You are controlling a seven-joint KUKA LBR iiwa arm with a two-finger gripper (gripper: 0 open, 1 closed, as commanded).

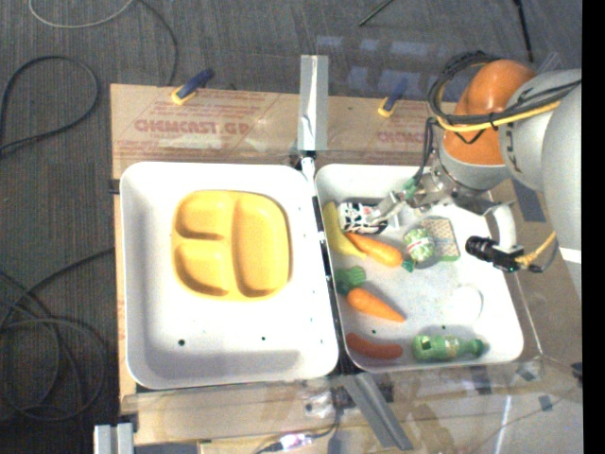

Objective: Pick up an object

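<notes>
My gripper (395,206) reaches down into the back of the right bin (501,296), under the grey wrist and its orange band. Its tip lies right beside a black-and-white patterned object (357,218). A small green-labelled can (419,245) and a green patterned packet (441,236) lie just in front of it. Along the bin's left side are a yellow banana (332,235), an orange carrot (376,250), a green toy vegetable (352,277) and a second carrot (376,305). At the front are a red sausage (373,347) and a green bottle (447,348).
The left bin (151,339) holds a yellow divided plate (232,244). A metal divider post (313,102) stands at the back between the bins. A black fitting with a yellow cable (496,252) juts from the arm over the right bin's right edge.
</notes>
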